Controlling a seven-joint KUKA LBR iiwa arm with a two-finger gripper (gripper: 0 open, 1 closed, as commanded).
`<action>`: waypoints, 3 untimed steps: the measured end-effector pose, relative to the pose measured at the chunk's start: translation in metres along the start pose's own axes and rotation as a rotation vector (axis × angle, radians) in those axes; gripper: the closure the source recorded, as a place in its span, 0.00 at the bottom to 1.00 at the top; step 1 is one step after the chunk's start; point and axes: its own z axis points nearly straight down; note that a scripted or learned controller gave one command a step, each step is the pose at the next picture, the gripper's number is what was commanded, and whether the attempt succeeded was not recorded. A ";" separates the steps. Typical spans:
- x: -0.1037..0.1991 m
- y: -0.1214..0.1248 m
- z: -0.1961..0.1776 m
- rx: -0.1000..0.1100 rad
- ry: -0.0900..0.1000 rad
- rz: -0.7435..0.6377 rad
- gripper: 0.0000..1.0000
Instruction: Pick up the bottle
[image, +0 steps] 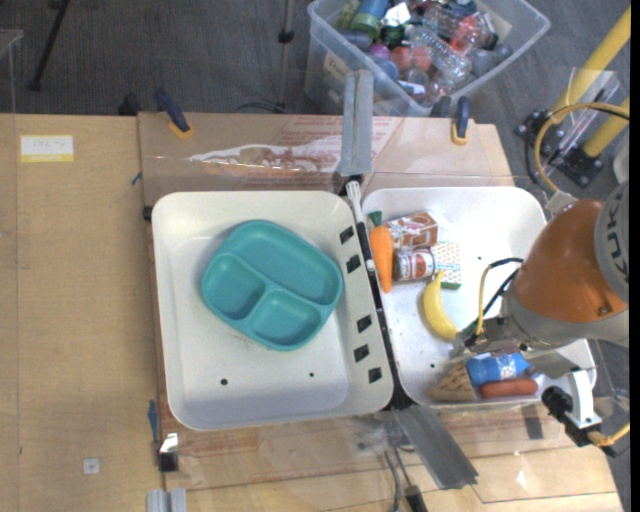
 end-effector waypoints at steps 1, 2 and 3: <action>0.070 0.037 -0.141 0.018 0.007 0.056 1.00; 0.070 0.036 -0.141 0.019 0.006 0.056 0.00; 0.070 0.036 -0.141 0.019 0.006 0.056 0.00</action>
